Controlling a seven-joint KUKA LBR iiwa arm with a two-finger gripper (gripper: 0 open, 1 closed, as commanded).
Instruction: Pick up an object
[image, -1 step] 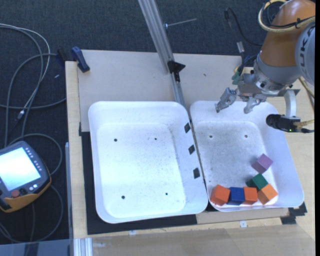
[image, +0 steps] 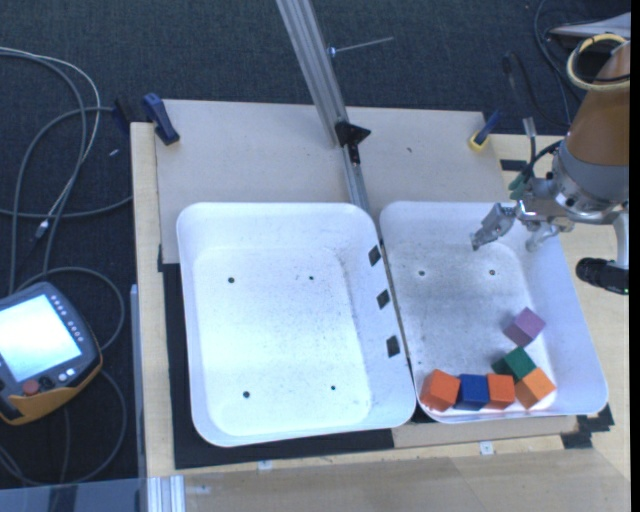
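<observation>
— Gripper (image: 510, 222) hanging over the far end of the right bin (image: 440, 290), fingers spread apart, nothing between them.

— And the blocks (image: 490, 385)?

— Bunched in the near right corner, well apart from it. Probably slid down against the wall. Needs reaching nearer before closing.

Pendant: I see an orange-cased handheld screen unit (image: 38, 350) lying on the dark floor, left.
Cables: thin grey leads (image: 70, 150) loop near it.
Clamps: blue clips (image: 160, 118) and (image: 486, 130), perhaps plastic, grip the bench's far edge.
</observation>
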